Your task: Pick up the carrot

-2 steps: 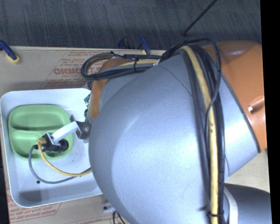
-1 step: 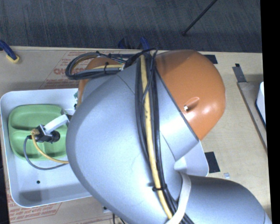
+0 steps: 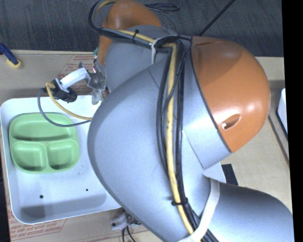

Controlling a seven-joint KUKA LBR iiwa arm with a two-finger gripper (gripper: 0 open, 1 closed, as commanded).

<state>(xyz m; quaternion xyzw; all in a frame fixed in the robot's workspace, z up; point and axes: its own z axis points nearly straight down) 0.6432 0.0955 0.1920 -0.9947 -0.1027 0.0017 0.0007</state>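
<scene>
Nearest the camera, the arm (image 3: 158,158) takes up most of what we see: a broad grey shell crossing from lower right, an orange dome (image 3: 231,93) at the right, and a bundle of black and yellow cables (image 3: 172,117) strapped down its length. Past it, on the left, lies the left bin (image 3: 24,210), white and shallow, holding a green tray (image 3: 43,141) with three compartments, none of which has anything in it that we can make out. A thin black cable (image 3: 54,110) loops over the bin's upper rim toward a small connector. Farther still, at the bin's top edge, some metal fittings (image 3: 96,80) poke out from behind the arm's wrist; whether these belong to the gripper we cannot say, and we cannot tell how it stands or whether it has anything in it. A blue and yellow object (image 3: 8,54) rests on the bench at the far left corner. As for the carrot, we cannot locate it: it is not in the open part of the left bin, so we judge it sits somewhere under the arm. On progress, we can confirm nothing; we judge the pick as still to be shown done.
</scene>
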